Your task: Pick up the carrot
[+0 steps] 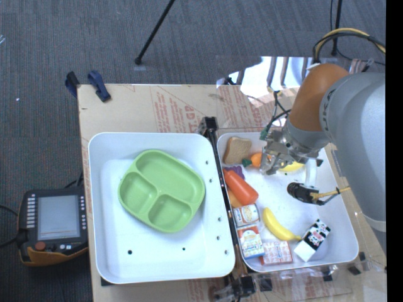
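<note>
The carrot (241, 187), a long orange-red piece, lies slanted at the left side of the right bin (343, 231), just below a small purple item (233, 171). My gripper (272, 162) hangs low over the upper middle of that bin, up and to the right of the carrot and apart from it. A small orange piece with a green end (254, 160) sits right beside the gripper on its left. A yellow item (293, 166) lies just to its right.
A bread slice (237, 150) lies at the right bin's top left. A banana (279, 225), several small cartons (250, 241) and a cow-patterned box (313, 238) fill its lower part. The left bin (107, 244) holds a green divided plate (162, 190).
</note>
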`<state>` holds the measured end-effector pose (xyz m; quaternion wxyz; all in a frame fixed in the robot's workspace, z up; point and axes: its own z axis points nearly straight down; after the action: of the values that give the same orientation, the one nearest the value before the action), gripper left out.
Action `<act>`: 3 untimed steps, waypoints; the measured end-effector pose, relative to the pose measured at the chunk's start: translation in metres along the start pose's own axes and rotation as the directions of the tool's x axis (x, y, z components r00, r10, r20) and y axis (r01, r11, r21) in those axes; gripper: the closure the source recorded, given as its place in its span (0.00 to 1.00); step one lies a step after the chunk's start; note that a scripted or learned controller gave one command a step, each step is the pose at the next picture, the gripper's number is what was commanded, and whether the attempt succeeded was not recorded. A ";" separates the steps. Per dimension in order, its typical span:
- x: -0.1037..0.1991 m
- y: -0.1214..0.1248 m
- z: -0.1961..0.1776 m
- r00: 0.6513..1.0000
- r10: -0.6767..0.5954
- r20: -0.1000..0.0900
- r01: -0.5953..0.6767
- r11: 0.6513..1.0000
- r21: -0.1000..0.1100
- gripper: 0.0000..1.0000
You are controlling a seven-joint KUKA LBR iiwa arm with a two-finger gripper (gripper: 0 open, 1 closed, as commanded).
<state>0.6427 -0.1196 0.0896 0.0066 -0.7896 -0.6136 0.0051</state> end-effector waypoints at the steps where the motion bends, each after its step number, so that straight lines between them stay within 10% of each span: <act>1: 0.000 0.000 -0.006 1.000 -0.002 0.000 0.002 1.000 0.006 1.00; 2: 0.008 -0.059 0.007 0.879 -0.477 0.003 0.477 0.879 -0.007 1.00; 3: 0.005 -0.057 0.005 0.881 -0.474 0.010 0.474 0.880 -0.012 0.00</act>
<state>0.5885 -0.1009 0.0855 0.0002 -0.6157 -0.7880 0.0017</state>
